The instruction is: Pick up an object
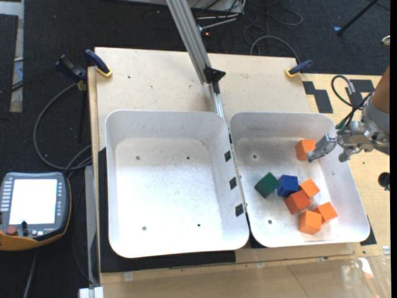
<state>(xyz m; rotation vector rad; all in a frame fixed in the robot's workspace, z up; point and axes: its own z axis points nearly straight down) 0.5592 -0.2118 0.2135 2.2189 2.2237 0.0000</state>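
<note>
The gripper (330, 148) is seen with fingers apart, an orange cube (304, 148) just beside it, ungripped.

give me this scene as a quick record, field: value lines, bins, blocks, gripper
right bin: holds all the blocks
lone orange block: near the bin's far right wall, apart from the rest
green block: left end of the cluster
blue block: beside the green one
orange cluster: four orange blocks, to the right of and nearer than the blue one
left bin: white, speckled floor
gripper: at the right bin's right rim, just right of the lone orange block, nothing seen between its fingers
pendant: off the bench, far left
</note>
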